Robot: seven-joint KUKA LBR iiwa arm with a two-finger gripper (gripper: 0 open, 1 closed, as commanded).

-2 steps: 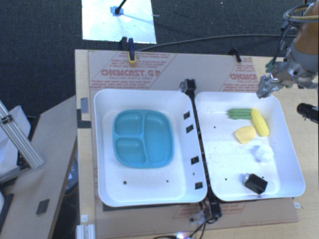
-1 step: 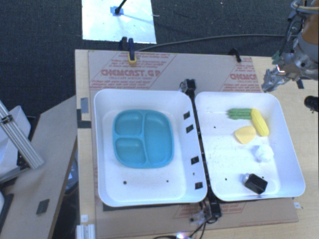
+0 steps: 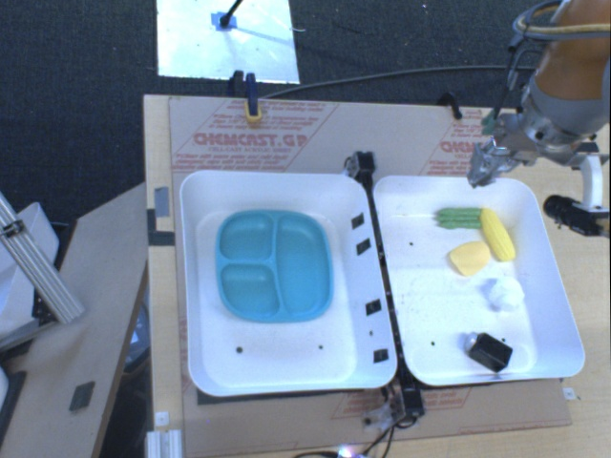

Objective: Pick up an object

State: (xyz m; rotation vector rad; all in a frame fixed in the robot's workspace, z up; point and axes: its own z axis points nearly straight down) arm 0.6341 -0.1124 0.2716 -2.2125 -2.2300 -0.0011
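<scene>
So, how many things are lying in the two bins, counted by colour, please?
Yellow: 2, corn and yellow piece
Green: 1, green vegetable
White: 1, white lump
Black: 1, black block
Blue: 1, divided plate
Total: 6

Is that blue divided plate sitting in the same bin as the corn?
No, the blue divided plate lies in the left bin, while the corn lies in the right bin.

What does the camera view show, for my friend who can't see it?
A robot arm's pincer hangs over the right bin's far edge. That bin holds a corn cob, green vegetable, yellow piece, white lump and black block; the left bin holds a blue plate.
</scene>
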